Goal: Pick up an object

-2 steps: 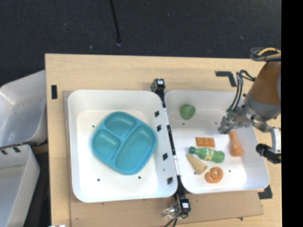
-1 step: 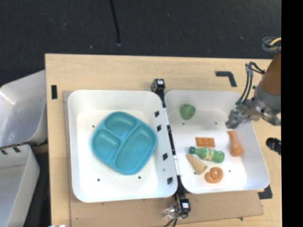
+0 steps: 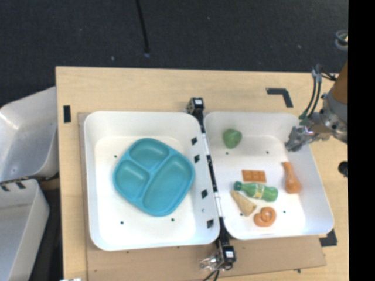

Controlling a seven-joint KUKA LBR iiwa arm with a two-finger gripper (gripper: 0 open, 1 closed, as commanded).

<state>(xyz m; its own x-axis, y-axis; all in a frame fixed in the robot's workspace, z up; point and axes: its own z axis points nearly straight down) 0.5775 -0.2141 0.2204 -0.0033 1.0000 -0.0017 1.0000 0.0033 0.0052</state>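
The pincer (image 3: 297,138) hangs over the right bin (image 3: 316,212) at its 2 o'clock edge; whether it is open or closed cannot be told. In that bin lie a green ball (image 3: 232,137) at 11 o'clock, an orange cracker (image 3: 254,176), a green bottle (image 3: 256,191), a carrot (image 3: 290,178), a cone (image 3: 243,202) and an orange ring (image 3: 265,216). A blue divided plate (image 3: 153,177) sits in the left bin (image 3: 99,227) on the wooden surface (image 3: 146,86).

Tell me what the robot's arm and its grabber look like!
The gripper is a small, knobbly piece of grey and silver metal at the end of the arm. The part of the arm behind it is grey, with a band of orange-brown higher up at the picture's right side. Thin dark cables loop down along the arm toward the gripper. It is too small and blurry to make out any markings.
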